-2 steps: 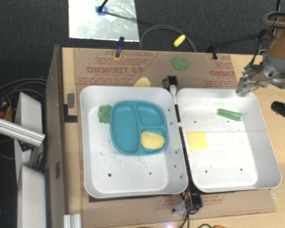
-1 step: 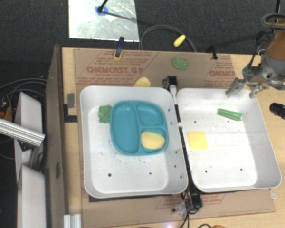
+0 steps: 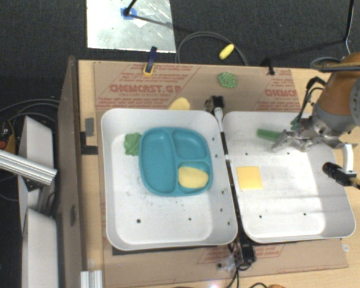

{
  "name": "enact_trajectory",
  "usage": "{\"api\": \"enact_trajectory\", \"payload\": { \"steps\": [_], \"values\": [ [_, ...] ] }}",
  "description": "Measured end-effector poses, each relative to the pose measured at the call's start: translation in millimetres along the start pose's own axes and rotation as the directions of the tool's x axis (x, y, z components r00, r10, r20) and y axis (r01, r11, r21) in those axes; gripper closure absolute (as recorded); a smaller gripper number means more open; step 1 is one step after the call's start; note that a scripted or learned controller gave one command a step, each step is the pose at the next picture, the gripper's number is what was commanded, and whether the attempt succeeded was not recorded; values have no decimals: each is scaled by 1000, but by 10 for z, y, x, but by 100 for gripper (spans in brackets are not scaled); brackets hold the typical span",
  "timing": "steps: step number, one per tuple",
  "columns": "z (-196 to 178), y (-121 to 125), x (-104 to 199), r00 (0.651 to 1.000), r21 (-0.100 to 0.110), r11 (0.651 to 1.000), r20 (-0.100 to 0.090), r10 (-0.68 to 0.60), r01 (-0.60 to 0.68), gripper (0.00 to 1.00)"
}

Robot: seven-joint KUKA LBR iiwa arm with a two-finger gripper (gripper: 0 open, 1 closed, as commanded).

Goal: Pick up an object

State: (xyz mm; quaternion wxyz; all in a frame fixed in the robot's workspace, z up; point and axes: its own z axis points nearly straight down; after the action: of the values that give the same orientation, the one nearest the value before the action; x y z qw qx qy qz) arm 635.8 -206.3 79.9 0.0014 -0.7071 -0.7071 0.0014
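Green stick (image 3: 267, 135) lay at hand (image 3: 283, 141) tips; hand's state: cannot tell. Risk: nudged away, grasp missed.

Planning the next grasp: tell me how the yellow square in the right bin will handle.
The yellow square lies flat against the right bin, so the claw may struggle to get under its edge. It looks thin, probably light. Pushed, it likely slides, not rolls.
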Motion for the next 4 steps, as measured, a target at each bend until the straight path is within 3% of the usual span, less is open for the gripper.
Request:
{"api": "enact_trajectory", "payload": {
  "steps": [1, 2, 3, 4],
  "values": [
    [-58, 357, 805, 1000, -9, 1000, -3, -12, 12, 0],
    [-38, -395, 1189, 1000, 1, 1000, -3, -3, 3, 0],
    [-33, -904, 1081, 1000, 0, 1000, 0, 1, -1, 0],
    [-43, -931, 627, 1000, -6, 1000, 3, 3, -2, 0]
  ]
}}
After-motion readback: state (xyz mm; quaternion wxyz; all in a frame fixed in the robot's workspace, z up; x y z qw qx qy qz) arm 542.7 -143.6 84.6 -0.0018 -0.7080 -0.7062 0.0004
